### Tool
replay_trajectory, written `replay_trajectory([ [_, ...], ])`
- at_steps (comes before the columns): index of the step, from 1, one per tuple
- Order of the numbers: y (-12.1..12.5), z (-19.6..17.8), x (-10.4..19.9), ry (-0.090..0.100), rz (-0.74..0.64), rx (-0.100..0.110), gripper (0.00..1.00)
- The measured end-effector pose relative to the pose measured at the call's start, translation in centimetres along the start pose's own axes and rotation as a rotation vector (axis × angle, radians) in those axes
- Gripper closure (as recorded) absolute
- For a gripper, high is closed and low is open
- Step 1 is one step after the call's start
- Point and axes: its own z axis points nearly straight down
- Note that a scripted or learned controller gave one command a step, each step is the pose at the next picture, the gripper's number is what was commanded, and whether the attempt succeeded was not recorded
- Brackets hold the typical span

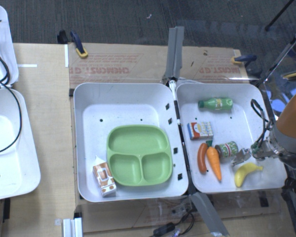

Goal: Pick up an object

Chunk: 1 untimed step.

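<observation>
Gripper (242, 156) jaw state unclear, one banana (246, 173), one carrot (214, 163), one green plate (139, 155)

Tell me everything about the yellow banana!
The small yellow plastic-looking toy banana lies flat on the floor of the right white bin, near its front right corner. It is curved, with its fatter end toward the front of the bin and its thin tip pointing right. It looks whole and smooth. The gripper hovers just behind it. An orange toy carrot lies to its left, apart from it.
</observation>
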Motion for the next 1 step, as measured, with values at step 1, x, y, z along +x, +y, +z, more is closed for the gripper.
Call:
replay_trajectory([
  [1, 0.0, -0.49, 0.0, 0.003, 0.003, 0.005, 1.0],
])
